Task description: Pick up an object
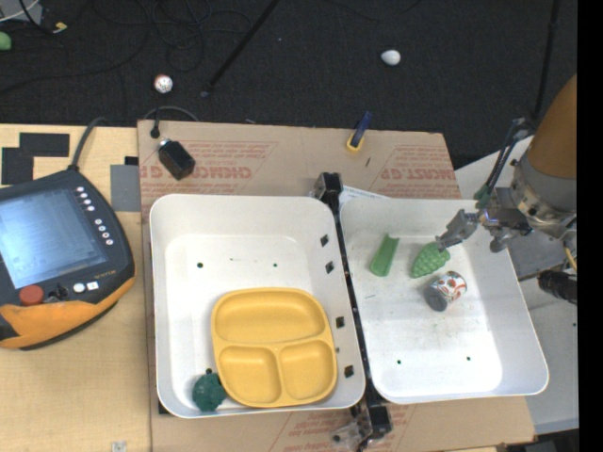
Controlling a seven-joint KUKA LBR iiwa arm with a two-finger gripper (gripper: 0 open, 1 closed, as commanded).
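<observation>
The right bin point(509, 347) holds three small objects. A flat green block point(383, 254) lies near its middle. Beside it is a knobbly green piece point(428, 261), with a small grey, red and white can point(445, 289) just below that. My gripper point(478, 234) hangs over the bin's upper right part, just right of the knobbly green piece. It is open, with nothing between its fingers. Its left finger point(456, 228) reaches close to that piece's top; I cannot tell whether they touch.
The left bin point(188, 234) carries a yellow divided plate point(273, 345) and a dark green lump point(208, 391) at its front left corner. A teach pendant point(57, 248) lies left of the bins. A black clamp point(329, 187) sits where the bins meet at the back.
</observation>
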